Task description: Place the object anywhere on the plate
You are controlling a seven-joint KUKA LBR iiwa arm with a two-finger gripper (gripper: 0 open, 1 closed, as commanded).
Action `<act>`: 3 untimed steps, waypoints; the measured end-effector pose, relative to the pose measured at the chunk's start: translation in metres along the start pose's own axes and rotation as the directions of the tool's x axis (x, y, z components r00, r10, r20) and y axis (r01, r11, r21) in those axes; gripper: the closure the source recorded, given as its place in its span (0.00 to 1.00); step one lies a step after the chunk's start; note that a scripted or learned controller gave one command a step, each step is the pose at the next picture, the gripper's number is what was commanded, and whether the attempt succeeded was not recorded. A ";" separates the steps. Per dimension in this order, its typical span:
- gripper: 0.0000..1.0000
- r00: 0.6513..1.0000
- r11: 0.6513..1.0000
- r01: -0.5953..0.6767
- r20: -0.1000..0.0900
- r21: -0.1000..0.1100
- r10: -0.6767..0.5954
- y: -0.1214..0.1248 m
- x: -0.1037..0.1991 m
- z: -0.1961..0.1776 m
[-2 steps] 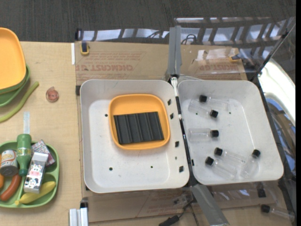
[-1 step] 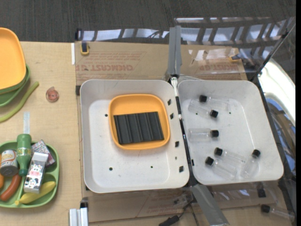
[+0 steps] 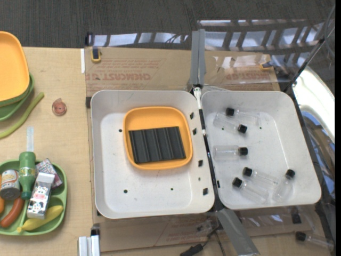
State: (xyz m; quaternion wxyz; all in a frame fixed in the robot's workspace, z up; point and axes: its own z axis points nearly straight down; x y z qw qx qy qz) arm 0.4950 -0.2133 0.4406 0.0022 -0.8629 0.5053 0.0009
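At the far left edge of the bench, outside the bins, an orange dish (image 3: 9,63) sits stacked on a green one. Near it lies a small pink disc (image 3: 59,107). Lower down, a green compartment tray (image 3: 57,209) holds toy food and a green bottle (image 3: 26,174).

The left bin (image 3: 106,191) carries the orange plate (image 3: 157,116) toward its back edge, roughly centred between the side walls. A dark ribbed slab (image 3: 157,145) lies flat on the plate, covering most of its floor and staying inside the rim.

The right bin (image 3: 306,188) holds six clear vials with black caps. Two (image 3: 230,111) lie near the back-left corner, one (image 3: 234,151) by the left wall at mid-depth, and three (image 3: 247,172) are spread along the front edge. All are well apart from the plate.

If the slab is the task's thing, it already rests on the plate. If a vial is meant, the placing is not yet done.

Whether the gripper is released or clenched cannot be told.

The risks, as I judge them:
- **Grasping:** a clear, round vial probably slips or rolls when pinched.
- **Placing:** the slab leaves little bare plate, so a vial set on its ribs could roll toward the rim and over it.
- **Crossing:** the vial has to clear the two walls where the bins meet, and a low carry could knock it loose.
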 end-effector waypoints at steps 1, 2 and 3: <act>0.00 0.967 0.967 0.254 -0.001 0.000 -0.254 0.012 -0.007 -0.001; 0.00 0.771 0.771 0.637 0.001 0.001 -0.637 0.002 -0.003 0.013; 0.00 0.652 0.652 0.758 -0.001 0.005 -0.758 0.011 0.003 0.000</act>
